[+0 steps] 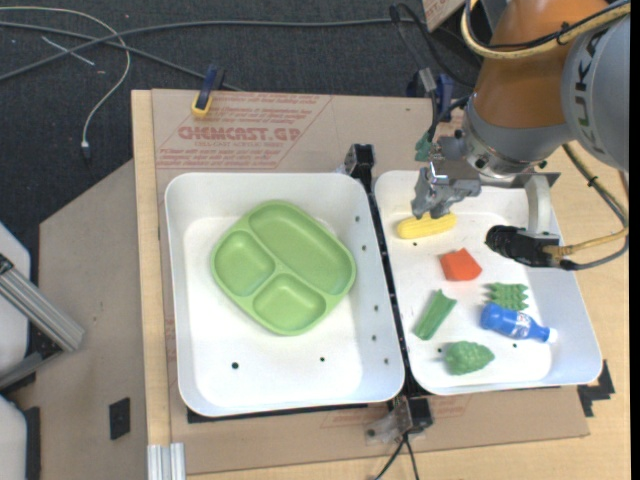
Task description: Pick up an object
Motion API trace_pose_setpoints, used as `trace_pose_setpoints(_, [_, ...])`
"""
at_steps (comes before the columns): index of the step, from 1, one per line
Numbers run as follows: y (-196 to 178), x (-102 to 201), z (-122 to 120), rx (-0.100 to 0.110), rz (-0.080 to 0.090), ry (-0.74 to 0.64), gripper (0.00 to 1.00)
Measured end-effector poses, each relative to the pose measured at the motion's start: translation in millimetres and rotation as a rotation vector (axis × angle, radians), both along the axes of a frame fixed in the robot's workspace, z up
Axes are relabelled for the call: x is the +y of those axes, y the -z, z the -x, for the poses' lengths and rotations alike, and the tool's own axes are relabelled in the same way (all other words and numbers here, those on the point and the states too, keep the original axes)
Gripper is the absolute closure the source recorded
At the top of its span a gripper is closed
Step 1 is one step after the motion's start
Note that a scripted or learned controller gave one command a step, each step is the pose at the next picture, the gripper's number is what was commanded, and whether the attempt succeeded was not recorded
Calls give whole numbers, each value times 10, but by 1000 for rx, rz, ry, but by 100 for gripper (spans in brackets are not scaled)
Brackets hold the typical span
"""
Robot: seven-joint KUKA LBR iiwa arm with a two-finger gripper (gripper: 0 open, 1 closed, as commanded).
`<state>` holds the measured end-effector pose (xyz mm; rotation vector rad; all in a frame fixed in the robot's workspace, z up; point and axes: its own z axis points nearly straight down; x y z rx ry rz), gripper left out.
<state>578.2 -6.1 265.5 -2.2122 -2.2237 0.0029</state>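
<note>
Camera view: red print on the brown board [240,128] reads roughly "CHEMCAST GP". The gripper [435,208] hangs over the yellow plastic banana [425,227] in the right white bin [570,358]; its grip state cannot be told.

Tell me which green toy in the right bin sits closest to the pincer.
The long flat green piece, lying left of the blue bottle. The spiky green one and the bumpy green one both sit farther from the pincer.

a green divided plate [284,265] lies in the left bin [190,218]; cables [90,58] trail across the dark floor.
</note>
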Motion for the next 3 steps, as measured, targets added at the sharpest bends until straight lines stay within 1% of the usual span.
trace_pose_setpoints(1, [15, 500, 235, 0, -1, -1, 100])
trace_pose_setpoints(2, [262, 979, 483, 2, 0, 0, 100])
trace_pose_setpoints(3, [248, 946, 468, -2, 1, 5, 0])
